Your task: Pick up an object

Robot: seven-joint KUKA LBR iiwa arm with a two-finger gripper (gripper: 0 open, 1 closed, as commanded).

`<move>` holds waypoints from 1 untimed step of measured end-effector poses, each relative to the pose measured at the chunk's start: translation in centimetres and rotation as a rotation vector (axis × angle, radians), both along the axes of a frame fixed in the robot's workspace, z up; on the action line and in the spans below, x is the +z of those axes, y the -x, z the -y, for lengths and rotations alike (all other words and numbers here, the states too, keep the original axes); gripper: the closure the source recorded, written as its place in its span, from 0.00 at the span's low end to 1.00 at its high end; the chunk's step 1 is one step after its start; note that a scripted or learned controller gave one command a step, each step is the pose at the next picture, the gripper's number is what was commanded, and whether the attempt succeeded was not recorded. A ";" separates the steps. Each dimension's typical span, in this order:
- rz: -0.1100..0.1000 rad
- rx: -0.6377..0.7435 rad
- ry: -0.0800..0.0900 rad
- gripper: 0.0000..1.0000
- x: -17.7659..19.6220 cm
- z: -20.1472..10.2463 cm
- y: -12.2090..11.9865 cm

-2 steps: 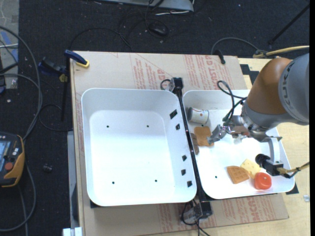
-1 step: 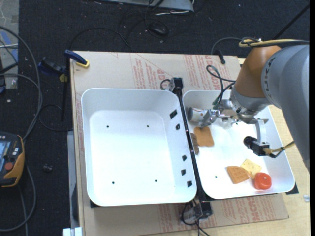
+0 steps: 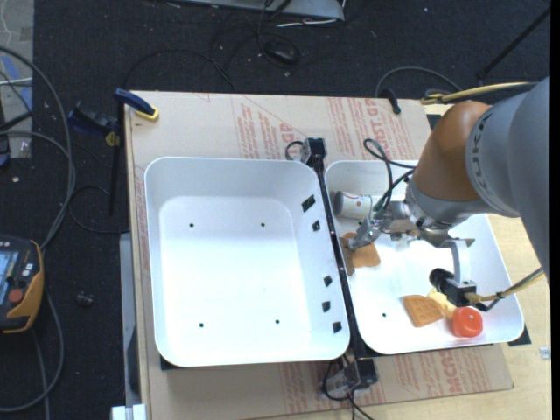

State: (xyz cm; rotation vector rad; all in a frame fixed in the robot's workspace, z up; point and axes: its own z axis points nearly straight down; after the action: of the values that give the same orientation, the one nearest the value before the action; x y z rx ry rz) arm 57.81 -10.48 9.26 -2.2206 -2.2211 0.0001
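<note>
Robot end effector point(image 3: 366, 234) low in the right bin point(image 3: 490, 234), touching a tan cracker-like piece point(image 3: 365, 255); grip state unclear. Orange cap point(image 3: 467, 322) far right.

White bins point(image 3: 232, 182), perhaps red ball point(image 3: 466, 322)

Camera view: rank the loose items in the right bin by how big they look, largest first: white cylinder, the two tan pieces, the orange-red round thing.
1. White cylinder, partly behind cables.
2. Tan pieces: one by the gripper at, one near the front at; they look alike, so no ranking between them.
3. Orange-red round piece, slightly smaller.
</note>
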 end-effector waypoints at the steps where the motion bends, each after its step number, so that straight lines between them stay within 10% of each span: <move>1: 0.001 -0.003 0.002 0.00 0.1 -1.0 4.1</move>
State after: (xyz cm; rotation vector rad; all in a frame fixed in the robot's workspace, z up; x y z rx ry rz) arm 53.73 -9.52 9.32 -2.2252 -2.2197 0.0011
